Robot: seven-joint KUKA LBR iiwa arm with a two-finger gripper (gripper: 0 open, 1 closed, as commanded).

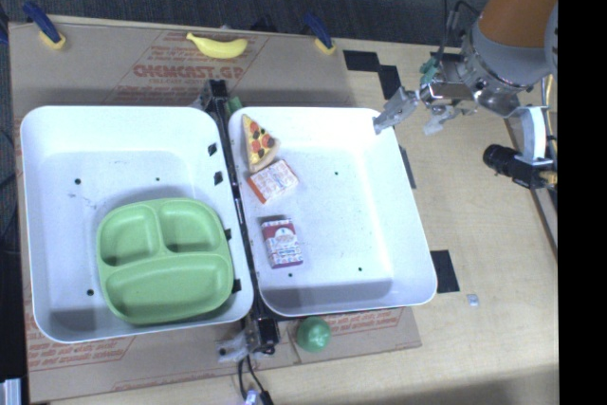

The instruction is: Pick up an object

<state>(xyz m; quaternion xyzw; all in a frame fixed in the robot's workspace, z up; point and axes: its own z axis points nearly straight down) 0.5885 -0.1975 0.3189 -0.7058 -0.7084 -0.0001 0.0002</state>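
Note:
My gripper (406, 120) hangs over the upper right corner of the right bin (403, 204), open with nothing between its fingers. In that bin, along its left side, lie a toy pizza slice (258, 139), a small orange-pink packet (272, 181) below it, and a red box (282, 243) nearer the front. All three lie well to the left of the gripper and apart from it. The arm reaches in from the right, its orange band at the top right.
The left bin (57, 156) holds a green divided plate (166, 258). A yellow banana (217, 44) lies on the cardboard behind the bins, and a green ball (312, 333) in front of the right bin. Blue clamps (45, 26) hold the cardboard's back edge.

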